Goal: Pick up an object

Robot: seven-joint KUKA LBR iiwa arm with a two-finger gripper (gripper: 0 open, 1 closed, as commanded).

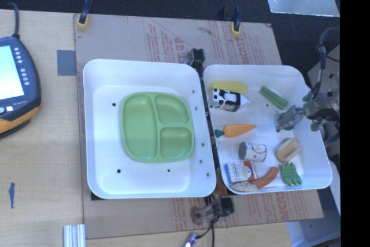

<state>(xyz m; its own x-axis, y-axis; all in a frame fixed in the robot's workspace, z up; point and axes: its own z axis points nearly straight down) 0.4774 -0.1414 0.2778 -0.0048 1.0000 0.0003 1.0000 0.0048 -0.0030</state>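
The grey two-finger gripper [287,119], fingers apparently parted and holding nothing, hovers in the right white bin [263,73] just above the tan bread-like piece [288,150], so it should centre over that before closing.

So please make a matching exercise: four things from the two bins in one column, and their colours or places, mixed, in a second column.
Things:
1. divided plate
2. carrot
3. corn cob
4. sausage

Colours and places:
A. yellow, at the right bin's far edge
B. reddish, near the right bin's front edge
C. pale green, in the left bin
D. orange, in the middle of the right bin

Pairs: 1-C, 2-D, 3-A, 4-B
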